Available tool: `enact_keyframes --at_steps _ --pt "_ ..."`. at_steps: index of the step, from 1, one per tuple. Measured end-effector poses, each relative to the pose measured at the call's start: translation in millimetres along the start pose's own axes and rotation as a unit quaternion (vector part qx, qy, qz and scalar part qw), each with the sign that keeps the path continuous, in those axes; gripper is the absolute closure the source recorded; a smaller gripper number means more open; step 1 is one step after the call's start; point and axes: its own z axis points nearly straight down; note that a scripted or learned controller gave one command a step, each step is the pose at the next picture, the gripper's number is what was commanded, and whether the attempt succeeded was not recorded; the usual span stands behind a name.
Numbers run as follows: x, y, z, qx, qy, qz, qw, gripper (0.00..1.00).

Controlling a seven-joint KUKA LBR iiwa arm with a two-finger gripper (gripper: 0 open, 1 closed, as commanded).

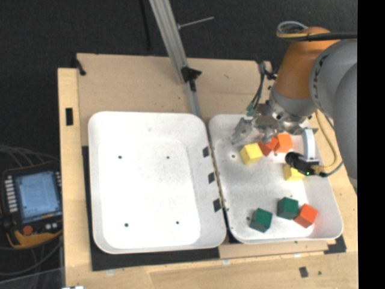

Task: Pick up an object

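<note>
Gripper (260, 136) lowered at upper part of right bin (240, 185), beside yellow block (251, 154); jaw state cannot be told; nothing seen lifted; pick left undone.

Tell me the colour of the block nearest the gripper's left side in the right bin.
Yellow: the block in the camera view.

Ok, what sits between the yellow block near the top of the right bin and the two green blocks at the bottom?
Bare bin floor. In the camera view nothing lies between the yellow block and the green blocks.
</note>
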Motion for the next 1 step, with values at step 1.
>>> enact_keyframes --at_steps 1 --pt "-4.0 -6.3 41.4 -0.005 -0.002 0.001 1.0000 0.00"
